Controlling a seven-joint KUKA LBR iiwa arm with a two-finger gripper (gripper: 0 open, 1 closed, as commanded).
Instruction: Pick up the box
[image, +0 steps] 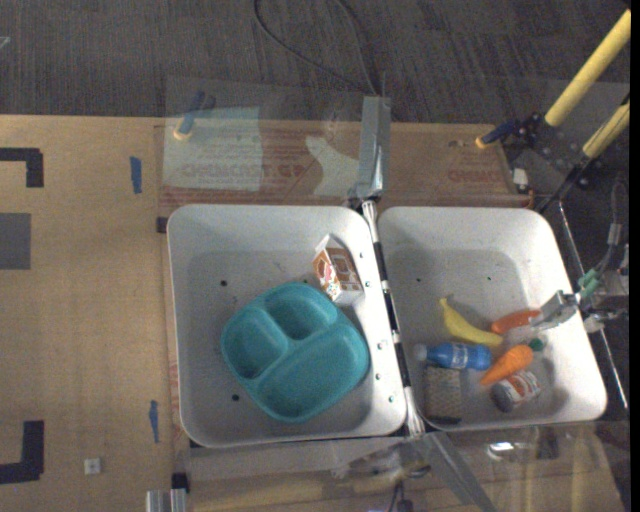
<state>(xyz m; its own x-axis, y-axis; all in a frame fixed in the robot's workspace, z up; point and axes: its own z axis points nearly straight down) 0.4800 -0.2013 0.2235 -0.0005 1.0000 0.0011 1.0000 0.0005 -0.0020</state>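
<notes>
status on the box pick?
Nothing looks done: the small orange-and-white carton box sits in the left white bin, beside the teal divided plate. The hand is over the right white bin, near the orange carrot. Reaching, grasping and lifting remain.

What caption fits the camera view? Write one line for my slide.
Small box leans beside a teal divided plate in the left bin; banana, carrots and bottle fill the right bin.

We note the box (337, 268) at the left bin's (200, 240) far right side, touching the teal divided plate (295, 350) that fills the bin's middle. In the right bin (470, 235), toward its near edge, lie a banana (468, 325), a blue bottle (455, 356), two carrots (508, 364) and a can (515, 390). The gripper (562, 306) sits at that bin's right edge.
</notes>
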